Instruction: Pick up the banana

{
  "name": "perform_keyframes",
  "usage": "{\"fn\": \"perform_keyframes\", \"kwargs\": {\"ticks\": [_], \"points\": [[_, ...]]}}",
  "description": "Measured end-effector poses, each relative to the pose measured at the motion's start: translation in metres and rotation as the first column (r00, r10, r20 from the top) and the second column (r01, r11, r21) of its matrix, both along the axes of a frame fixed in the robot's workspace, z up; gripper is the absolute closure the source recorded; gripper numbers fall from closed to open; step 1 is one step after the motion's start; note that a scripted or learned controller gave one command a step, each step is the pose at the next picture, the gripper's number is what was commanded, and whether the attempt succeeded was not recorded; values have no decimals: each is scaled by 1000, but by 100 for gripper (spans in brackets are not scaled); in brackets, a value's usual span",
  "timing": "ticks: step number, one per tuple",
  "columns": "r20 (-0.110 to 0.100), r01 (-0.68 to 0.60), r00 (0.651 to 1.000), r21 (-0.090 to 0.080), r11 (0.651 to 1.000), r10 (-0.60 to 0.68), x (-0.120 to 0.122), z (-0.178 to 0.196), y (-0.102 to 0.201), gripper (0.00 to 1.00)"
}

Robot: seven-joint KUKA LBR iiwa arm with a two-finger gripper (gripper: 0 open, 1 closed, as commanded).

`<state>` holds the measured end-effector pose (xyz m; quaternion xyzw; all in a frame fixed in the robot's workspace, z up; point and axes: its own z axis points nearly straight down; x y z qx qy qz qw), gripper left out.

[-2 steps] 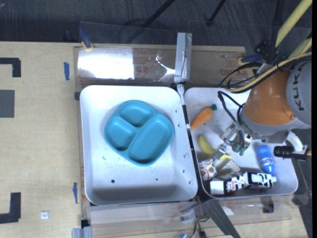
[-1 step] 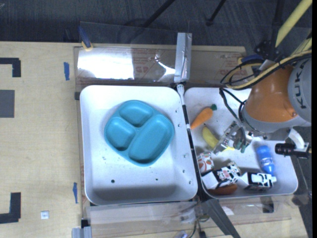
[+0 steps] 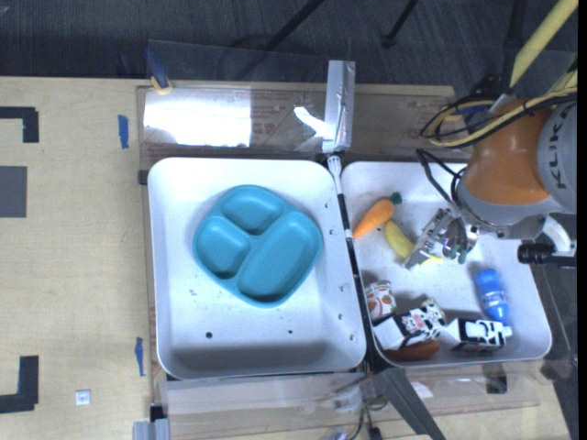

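Item: banana (image 3: 397,238), toy, yellow, short. Loc: right bin (image 3: 537,337), upper-left part, just beside carrot (image 3: 373,218), apart from blue bottle (image 3: 491,293) and cow-print pcs (image 3: 424,320). Gripper (image 3: 429,251) sat touching or nearly touching banana's lower-right end; finger state: can't tell, nothing seen clamped. Left bin (image 3: 174,337) held blue tray (image 3: 259,243). Handling (est.): light, prob. stiff plastic, smooth, curved, may roll or slip. Grip across mid-body, narrow axis.

One fixed cam above bench, looking down aslant on both bins (image 3: 165,273)
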<state>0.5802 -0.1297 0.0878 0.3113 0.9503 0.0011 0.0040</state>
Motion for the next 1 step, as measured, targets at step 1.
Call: {"fn": "perform_keyframes", "kwargs": {"ticks": [1], "points": [[-5, 172, 985, 1, 985, -172, 6, 97, 71, 100]]}}
